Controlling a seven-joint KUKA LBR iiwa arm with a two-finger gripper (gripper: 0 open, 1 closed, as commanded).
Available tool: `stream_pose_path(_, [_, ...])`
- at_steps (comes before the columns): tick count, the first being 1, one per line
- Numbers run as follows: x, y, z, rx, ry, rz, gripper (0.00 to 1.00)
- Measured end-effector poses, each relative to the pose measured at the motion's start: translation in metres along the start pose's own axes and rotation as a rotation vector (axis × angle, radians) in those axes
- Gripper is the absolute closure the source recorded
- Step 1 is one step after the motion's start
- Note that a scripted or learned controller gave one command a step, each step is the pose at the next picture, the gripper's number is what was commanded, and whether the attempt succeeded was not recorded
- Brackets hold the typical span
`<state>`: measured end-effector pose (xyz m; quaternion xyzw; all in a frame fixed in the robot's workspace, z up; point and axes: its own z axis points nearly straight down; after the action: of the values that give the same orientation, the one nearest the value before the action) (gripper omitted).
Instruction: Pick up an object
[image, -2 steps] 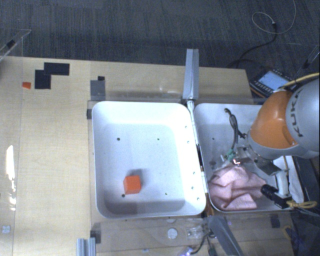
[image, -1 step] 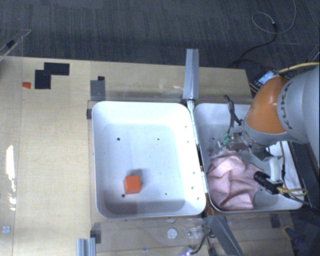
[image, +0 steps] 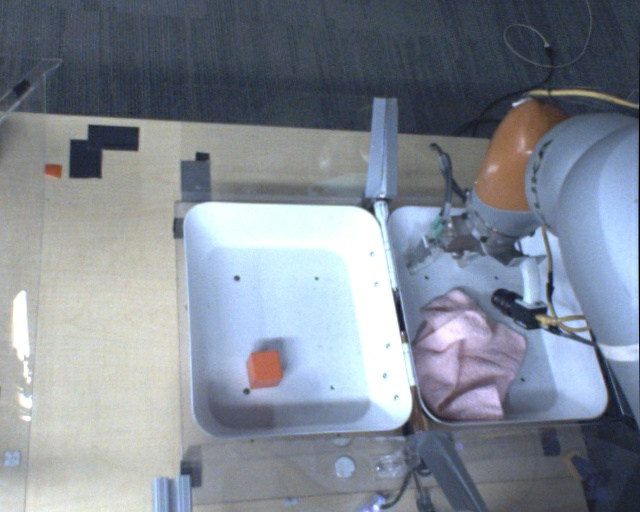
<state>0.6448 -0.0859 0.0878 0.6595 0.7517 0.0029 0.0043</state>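
A small orange cube (image: 265, 369) lies in the left bin (image: 210, 300), near its front left corner. A crumpled pink cloth (image: 465, 352) fills the front half of the right bin (image: 405, 232). My gripper (image: 438, 243) hangs over the far left part of the right bin, just behind the cloth and apart from it. The grey arm with its orange band (image: 512, 150) covers the bin's far right corner. Nothing shows in the gripper's grasp.
A grey metal divider post (image: 381, 150) stands behind the seam between the two bins. Black markers (image: 100, 148) and a small orange tag (image: 53, 171) sit on the wooden bench at the far left. A black cable connector (image: 515, 306) hangs by the cloth.
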Motion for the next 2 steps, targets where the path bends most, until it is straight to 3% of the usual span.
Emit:
stream_pose_path(1, [-0.032, -0.052, -0.002, -0.001, -0.001, -0.169, 0.00])
stream_pose_path(2, [-0.024, -0.104, -0.003, -0.005, -0.002, -0.246, 0.00])
